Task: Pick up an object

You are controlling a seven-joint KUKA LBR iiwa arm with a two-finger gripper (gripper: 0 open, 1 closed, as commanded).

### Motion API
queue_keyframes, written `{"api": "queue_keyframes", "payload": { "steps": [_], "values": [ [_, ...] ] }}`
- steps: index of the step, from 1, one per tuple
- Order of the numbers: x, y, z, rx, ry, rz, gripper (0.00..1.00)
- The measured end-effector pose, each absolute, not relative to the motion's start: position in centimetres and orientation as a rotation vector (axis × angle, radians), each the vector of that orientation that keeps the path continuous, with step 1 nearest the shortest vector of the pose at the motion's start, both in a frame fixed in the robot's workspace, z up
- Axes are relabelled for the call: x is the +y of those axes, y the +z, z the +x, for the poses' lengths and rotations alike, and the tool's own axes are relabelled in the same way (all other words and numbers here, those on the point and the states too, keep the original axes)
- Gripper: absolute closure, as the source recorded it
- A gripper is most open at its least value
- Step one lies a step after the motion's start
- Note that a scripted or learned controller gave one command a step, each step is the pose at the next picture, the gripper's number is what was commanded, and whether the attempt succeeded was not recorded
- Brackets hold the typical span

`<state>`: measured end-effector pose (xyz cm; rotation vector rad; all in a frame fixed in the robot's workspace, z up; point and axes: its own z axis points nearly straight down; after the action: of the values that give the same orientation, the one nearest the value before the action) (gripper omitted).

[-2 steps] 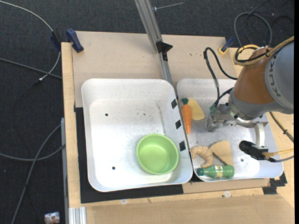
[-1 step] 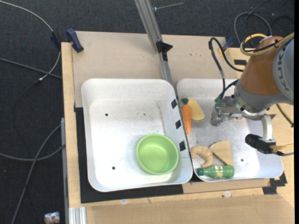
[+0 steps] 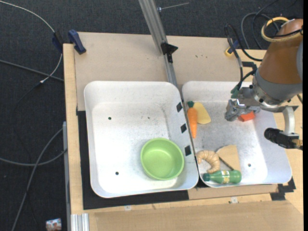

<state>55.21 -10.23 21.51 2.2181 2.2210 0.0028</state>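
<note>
Gripper (image 3: pixel 234 110) hung low near back edge of right bin (image 3: pixel 269 179), just beside small orange block (image 3: pixel 247 116); jaw state impossible to tell; needed straddling block squarely before closing, clear of carrot (image 3: pixel 192 121)

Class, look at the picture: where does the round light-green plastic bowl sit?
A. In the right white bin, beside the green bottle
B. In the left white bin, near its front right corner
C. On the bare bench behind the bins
B: the round light-green plastic bowl rests inside the left white bin, near its front right corner.
</note>
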Motion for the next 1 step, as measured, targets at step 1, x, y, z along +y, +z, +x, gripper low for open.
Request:
{"api": "queue_keyframes", "payload": {
  "steps": [1],
  "values": [
    [-10.21,23.44,55.27,2.222,0.0,2.22,1.0]
  ]
}}
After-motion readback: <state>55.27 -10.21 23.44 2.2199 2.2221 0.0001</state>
